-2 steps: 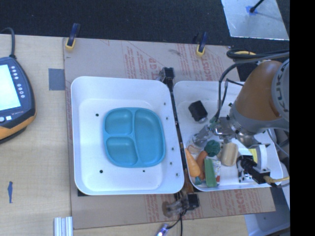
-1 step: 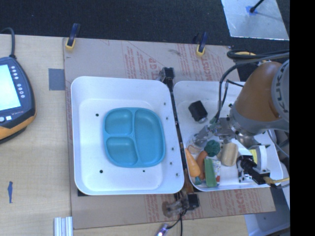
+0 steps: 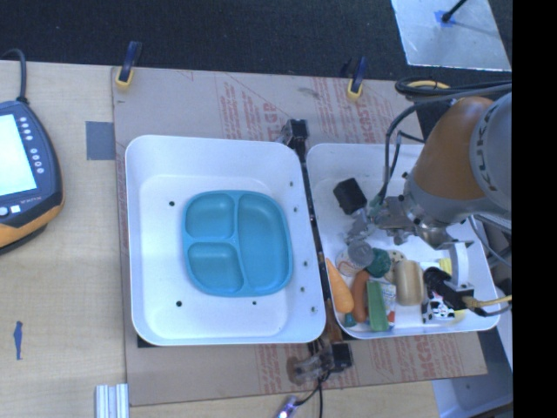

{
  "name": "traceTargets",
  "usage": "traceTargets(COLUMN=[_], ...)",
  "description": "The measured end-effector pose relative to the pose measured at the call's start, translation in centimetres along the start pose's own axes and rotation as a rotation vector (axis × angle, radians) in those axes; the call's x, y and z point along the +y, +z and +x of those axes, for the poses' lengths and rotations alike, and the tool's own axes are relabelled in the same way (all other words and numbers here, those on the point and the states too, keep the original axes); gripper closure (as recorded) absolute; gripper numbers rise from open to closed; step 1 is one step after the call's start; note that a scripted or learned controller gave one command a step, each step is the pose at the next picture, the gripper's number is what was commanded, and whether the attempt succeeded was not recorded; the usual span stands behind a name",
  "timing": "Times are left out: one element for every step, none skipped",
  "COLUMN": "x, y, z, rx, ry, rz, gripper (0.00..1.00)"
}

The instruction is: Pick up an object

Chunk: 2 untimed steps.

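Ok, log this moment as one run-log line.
arm: over right bin | gripper: low among the clutter, grasp unconfirmed | nearby: black block, carrot | left bin: blue divided plate

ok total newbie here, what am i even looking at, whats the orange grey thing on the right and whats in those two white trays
You are looking down at a slant from one fixed camera above a workbench. The orange and grey thing is a robot arm reaching in from the right; its job is to pick up an object. Its gripper hangs low over the right bin, but I cannot tell whether it grasps anything. That bin holds a jumble of small items, among them a black block, an orange carrot, a green bar and a tan cylinder. The left bin holds a blue divided plate. The screen device at far left looks like a handheld controller.
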<state>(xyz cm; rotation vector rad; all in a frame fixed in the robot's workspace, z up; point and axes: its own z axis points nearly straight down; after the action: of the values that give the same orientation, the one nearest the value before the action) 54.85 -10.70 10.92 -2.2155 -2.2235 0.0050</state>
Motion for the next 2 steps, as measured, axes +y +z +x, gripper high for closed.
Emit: traceTargets(x=[-6.3,-1.1], y=[1.6,1.6], z=[0.4,-0.2], rx=[-0.002,-0.001], ry=[-0.001,0.0], rz=[-0.005,-0.007], gripper=[0.0,0.0])
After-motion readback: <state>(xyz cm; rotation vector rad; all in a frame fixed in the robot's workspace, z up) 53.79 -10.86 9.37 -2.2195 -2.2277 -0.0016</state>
